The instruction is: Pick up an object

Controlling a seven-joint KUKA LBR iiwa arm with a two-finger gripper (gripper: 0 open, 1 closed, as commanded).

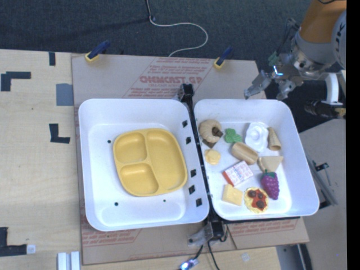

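Observation:
My gripper (270, 88) hangs above the far rim of the right bin (301, 151), its two fingers spread open with nothing between them. Below it the right bin holds toy foods: a brown donut (210, 131), a green piece (232, 135), a white piece (257, 135), a tan bread roll (244, 152), a small yellow round (212, 157), a red-and-white box (238, 173), purple grapes (270, 184), a cheese wedge (231, 195) and a small pizza (256, 199). Two tan pieces (273, 151) lie by the right wall.
The left bin (95, 122) holds a yellow divided plate (149, 161). Both bins rest on a cardboard sheet (163, 77) held by blue-and-yellow clamps (97, 50). A white cable (180, 27) loops behind the bench.

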